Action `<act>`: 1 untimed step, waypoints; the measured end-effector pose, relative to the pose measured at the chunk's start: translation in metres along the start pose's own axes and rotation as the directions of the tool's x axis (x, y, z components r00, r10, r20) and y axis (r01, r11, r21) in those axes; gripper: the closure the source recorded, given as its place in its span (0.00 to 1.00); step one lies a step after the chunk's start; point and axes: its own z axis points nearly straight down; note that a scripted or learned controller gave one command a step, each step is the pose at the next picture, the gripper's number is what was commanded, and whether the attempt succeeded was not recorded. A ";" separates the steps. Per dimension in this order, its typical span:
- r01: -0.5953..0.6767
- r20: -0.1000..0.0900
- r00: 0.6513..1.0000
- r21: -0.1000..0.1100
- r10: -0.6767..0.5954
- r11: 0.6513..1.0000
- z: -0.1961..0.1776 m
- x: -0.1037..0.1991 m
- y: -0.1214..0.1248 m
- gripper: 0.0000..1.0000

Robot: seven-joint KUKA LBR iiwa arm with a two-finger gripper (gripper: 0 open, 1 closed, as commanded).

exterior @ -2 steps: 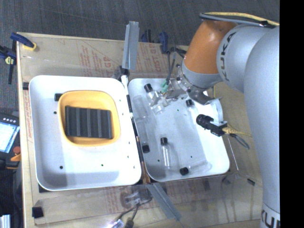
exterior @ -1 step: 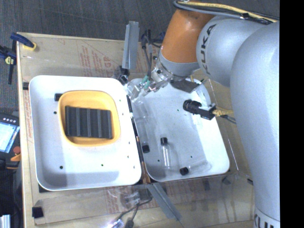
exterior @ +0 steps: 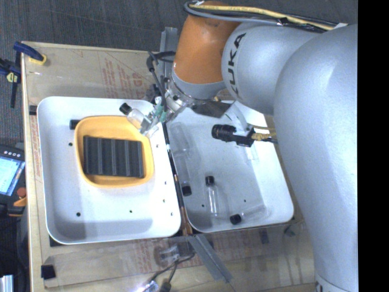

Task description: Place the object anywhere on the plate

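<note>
Camera view: the gripper (exterior: 153, 119) hangs at the top right corner of the yellow plate (exterior: 115, 152), just over its rim. A small clear bottle (exterior: 135, 115) with a dark cap shows at the fingertips, cap end pointing away from the arm and out over the plate's upper edge. It looks pinched between the fingers, which are drawn in close on it; the see-through body blurs the contact, so I log the hold as probable, not certain.

The plate lies in the left bin (exterior: 61, 218), with a dark ribbed insert (exterior: 115, 156) across its middle. To the plate's right, past the seam between the two bins, the right bin (exterior: 276, 208) holds more clear bottles: one (exterior: 211, 194) lying near the centre, another (exterior: 246, 216) toward the lower edge, both dark-capped. A black cylindrical part (exterior: 231, 132) on the arm's wrist sits further right of the plate.

Handling judgement: the bottle reads as light, stiff plastic, smooth and likely slippery, round enough to roll once freed. Mid-body across the width is the sensible grip; the cap end is narrower. The ribbed insert may stop it rolling off.

Hard to make out: the bottle's outline against white plastic, its height over the plate, and exact finger contact. The arm's bulk covers the right bin's upper right part.
</note>
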 end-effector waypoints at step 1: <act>0.000 0.000 1.000 0.000 0.000 1.000 0.000 0.000 0.000 0.00</act>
